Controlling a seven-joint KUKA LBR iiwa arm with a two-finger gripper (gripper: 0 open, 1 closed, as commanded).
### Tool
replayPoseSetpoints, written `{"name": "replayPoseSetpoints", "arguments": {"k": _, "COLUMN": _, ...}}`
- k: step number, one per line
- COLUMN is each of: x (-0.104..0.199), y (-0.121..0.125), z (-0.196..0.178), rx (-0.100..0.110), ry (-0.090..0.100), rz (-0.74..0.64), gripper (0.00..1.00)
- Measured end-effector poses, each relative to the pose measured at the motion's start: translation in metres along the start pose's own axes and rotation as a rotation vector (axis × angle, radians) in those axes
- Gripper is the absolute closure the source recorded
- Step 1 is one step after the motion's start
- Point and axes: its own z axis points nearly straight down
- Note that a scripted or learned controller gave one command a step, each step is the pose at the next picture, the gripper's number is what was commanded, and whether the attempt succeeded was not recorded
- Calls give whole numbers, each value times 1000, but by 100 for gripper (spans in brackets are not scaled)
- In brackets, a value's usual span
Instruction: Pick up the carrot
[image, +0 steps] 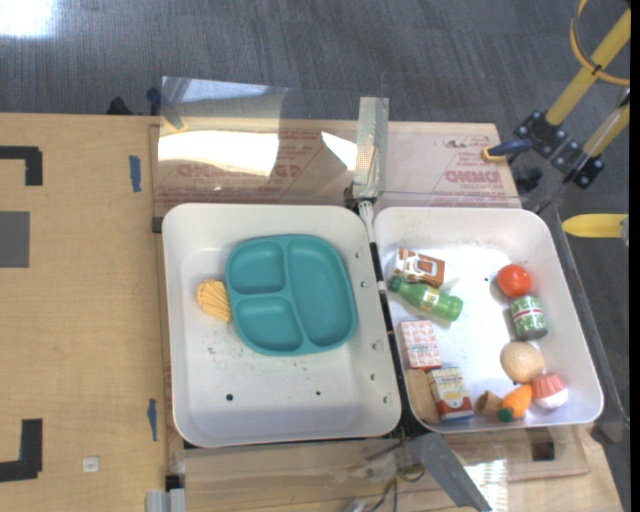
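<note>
camera view looks down on both white bins, and from these pixels i cannot tell how my gripper stands or whether it touches anything. the carrot (516, 401) lies in the right bin (572, 270), down at about five o'clock near the front wall: a small orange piece, short and stubby, its detail too fine to read. it sits just beside a pink-and-white cupcake-like toy (549, 390) at its three o'clock, and a pale round ball (521, 361) lies at its twelve o'clock. a small carton (452, 392) stands at its nine o'clock. a teal divided plate (290, 293) rests in the left bin (190, 380).
</note>
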Motion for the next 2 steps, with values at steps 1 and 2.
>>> {"name": "replayPoseSetpoints", "arguments": {"k": 1, "x": -7, "y": 42, "z": 151, "rx": -14, "ry": -16, "rz": -260, "gripper": 100}}
{"name": "replayPoseSetpoints", "arguments": {"k": 2, "x": 12, "y": 62, "z": -39, "rx": -4, "ry": -3, "rz": -520, "gripper": 100}}
